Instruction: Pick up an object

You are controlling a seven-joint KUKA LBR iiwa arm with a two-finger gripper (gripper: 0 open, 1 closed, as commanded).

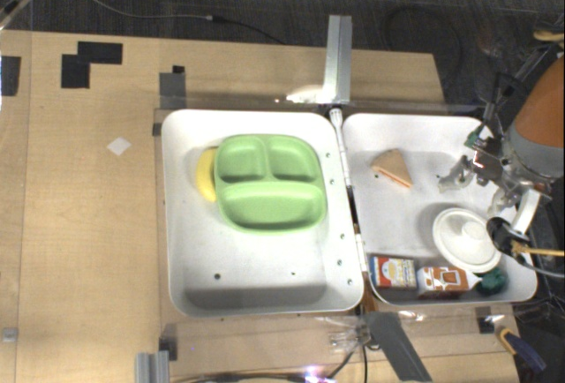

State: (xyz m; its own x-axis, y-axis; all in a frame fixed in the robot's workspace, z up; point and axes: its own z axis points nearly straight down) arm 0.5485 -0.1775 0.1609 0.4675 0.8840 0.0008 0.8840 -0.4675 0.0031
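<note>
The right bin [415, 130] holds a tan wedge-shaped piece [391, 168] near its back left, a white round bowl [465, 238] at the front right, and a brown and blue carton [417, 276] lying along the front wall with a dark green piece [492, 282] at its right end. My gripper [465, 168] hangs over the right side of this bin, just behind the bowl and to the right of the wedge. Nothing shows in its grasp. The grey arm with its orange band [540, 112] comes in from the right edge.
In the left bin [256, 280] lies a green divided plate [267, 181] with a yellow object [205, 176] poking out from under its left side. A metal post [339, 59] stands behind the wall between the bins. Cables hang beside the arm at the right.
</note>
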